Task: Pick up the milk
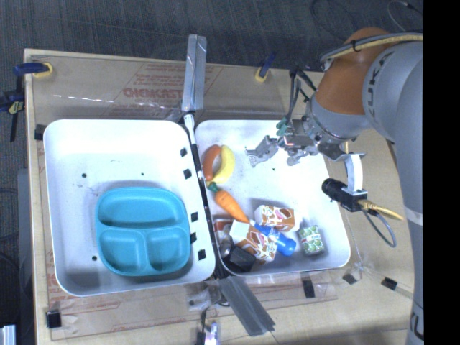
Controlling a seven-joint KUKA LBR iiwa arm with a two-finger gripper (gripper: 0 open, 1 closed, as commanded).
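Gripper (275, 149) hovers w/ fingers apart, nothing between, over far part of right bin (327, 254). Milk (274, 218) lies near-side, touching blue bottle (277, 241) & carrot (230, 204). Risk: descent snags a neighbour, not milk.

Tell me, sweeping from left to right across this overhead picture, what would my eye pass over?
Left white bin → blue divided tray → banana → carrot → patterned milk carton → small green can → the robot's grey and orange arm. The gripper hangs over the right bin, above the carton.
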